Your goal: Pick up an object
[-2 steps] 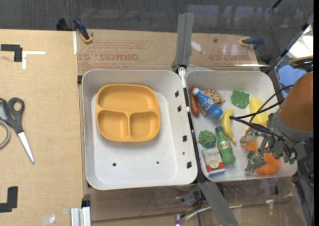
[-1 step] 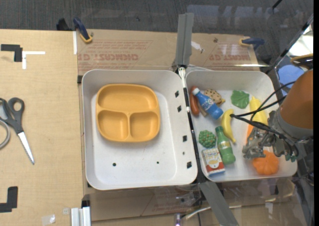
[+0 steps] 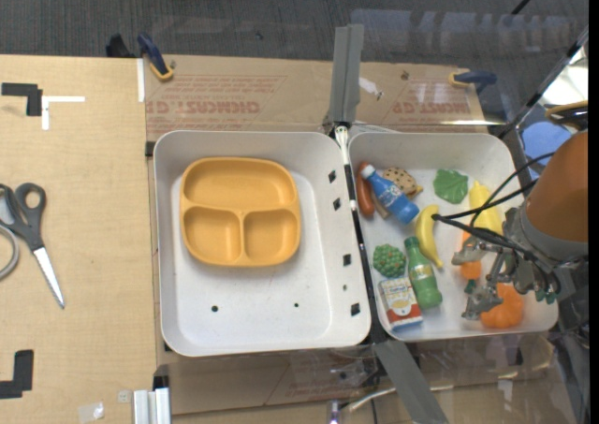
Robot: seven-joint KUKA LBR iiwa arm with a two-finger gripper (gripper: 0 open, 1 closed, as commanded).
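Orange object [image 3: 504, 312], tool [image 3: 482, 305] lowered beside it

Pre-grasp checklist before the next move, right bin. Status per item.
1. Gripper over the right bin: ok.
2. Target under it, orange object: ok, in reach.
3. Object between the fingers: not ok, nothing visibly held.
4. Neighbours apart: green bottle and banana lie off to the view's left: ok.
5. Cables free of objects: cannot tell.

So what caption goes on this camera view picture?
Robot gripper reaching over an orange toy in the right bin; yellow plate waits left.
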